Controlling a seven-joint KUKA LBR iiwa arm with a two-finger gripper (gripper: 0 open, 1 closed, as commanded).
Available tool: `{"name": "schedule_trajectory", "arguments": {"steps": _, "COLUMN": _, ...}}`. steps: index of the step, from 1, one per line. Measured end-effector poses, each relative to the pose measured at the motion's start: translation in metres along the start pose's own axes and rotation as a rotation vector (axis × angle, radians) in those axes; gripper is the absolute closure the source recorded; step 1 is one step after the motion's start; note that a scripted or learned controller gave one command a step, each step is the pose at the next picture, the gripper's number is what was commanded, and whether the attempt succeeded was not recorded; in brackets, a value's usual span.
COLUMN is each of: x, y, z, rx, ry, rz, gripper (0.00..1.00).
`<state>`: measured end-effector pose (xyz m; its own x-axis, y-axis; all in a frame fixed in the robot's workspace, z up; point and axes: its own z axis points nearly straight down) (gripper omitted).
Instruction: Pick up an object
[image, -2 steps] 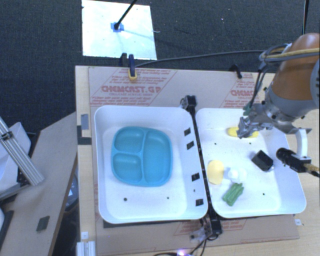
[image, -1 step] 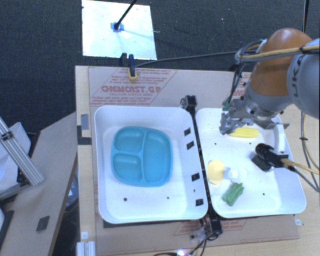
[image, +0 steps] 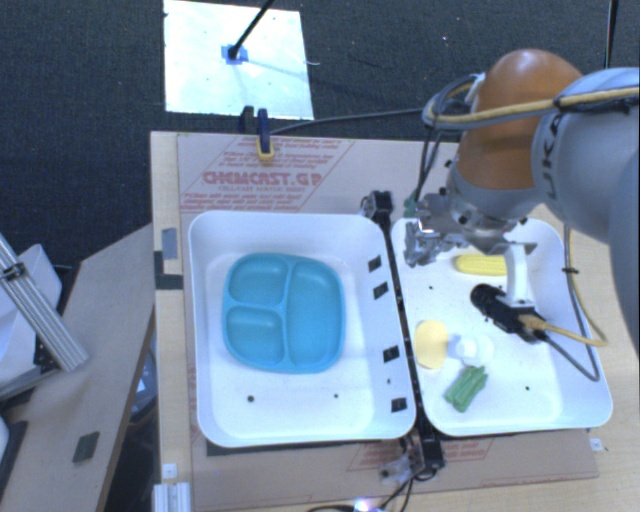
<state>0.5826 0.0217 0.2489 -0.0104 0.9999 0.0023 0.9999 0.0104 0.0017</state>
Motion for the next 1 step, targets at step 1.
{"name": "schedule_trajectory", "arguments": {"steps": 1, "x": 0.0533, "y": -0.0022, "z": 0.0193, "rx": 0.002, "ry": -0.001, "rz": 0.001, "gripper": 1.0}}
